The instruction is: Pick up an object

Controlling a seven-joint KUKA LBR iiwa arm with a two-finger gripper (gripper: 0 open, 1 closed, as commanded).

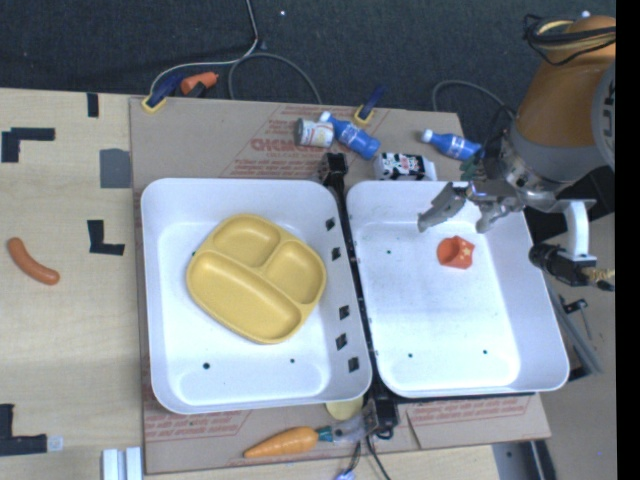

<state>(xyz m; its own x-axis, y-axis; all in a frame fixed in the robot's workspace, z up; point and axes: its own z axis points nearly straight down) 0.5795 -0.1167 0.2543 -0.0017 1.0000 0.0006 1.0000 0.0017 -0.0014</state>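
A small red object (456, 253) lies in the right white bin (450, 353), near its far right part. My gripper (466, 212) hangs just above and behind it, with its two grey fingers (438, 211) spread apart and nothing between them. The grey arm with its orange band comes in from the upper right. In the left white bin (170, 368) lies a yellow divided plate (258, 277).
Outside the bins lie a toy hot dog (32, 261) on the far left, a toy carrot (283, 442) at the front, and blue and white bottles (340, 134) at the back. Black clips join the two bins along their shared wall.
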